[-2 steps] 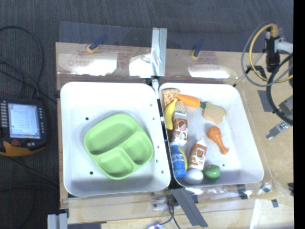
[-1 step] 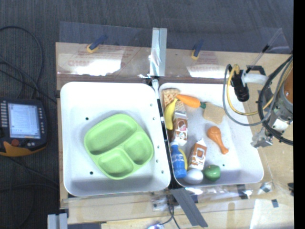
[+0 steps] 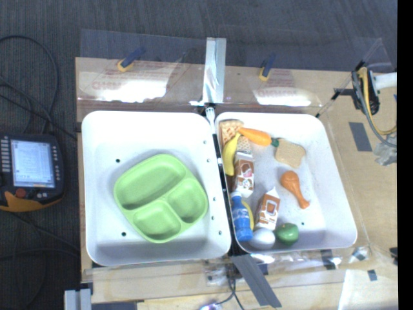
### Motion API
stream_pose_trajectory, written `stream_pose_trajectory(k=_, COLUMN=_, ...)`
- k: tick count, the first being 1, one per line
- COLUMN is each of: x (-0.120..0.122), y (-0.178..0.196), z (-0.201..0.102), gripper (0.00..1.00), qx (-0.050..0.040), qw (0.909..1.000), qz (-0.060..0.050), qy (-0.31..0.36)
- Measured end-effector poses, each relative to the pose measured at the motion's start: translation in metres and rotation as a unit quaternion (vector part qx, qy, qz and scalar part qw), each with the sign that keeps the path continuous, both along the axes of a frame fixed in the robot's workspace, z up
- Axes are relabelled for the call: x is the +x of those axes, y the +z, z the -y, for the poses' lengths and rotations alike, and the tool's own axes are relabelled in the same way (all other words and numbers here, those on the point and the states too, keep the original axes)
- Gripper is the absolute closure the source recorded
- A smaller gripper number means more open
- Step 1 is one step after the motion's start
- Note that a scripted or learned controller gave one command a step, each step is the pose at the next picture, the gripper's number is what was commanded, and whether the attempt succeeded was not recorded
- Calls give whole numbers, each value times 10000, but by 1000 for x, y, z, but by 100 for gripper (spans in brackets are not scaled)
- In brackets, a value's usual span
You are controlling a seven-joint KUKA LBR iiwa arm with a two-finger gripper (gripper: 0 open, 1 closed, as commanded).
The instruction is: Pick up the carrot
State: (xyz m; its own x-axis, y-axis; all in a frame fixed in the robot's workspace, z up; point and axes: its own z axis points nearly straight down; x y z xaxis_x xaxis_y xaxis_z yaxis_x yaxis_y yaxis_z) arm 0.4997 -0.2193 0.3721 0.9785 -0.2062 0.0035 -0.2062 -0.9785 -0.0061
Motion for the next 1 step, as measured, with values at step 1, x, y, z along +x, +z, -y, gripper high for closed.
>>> stream_pose_trajectory(k=1, x=2, y=7, z=-3, gripper=100, qx=59, qw=10000, qz=29, qy=9)
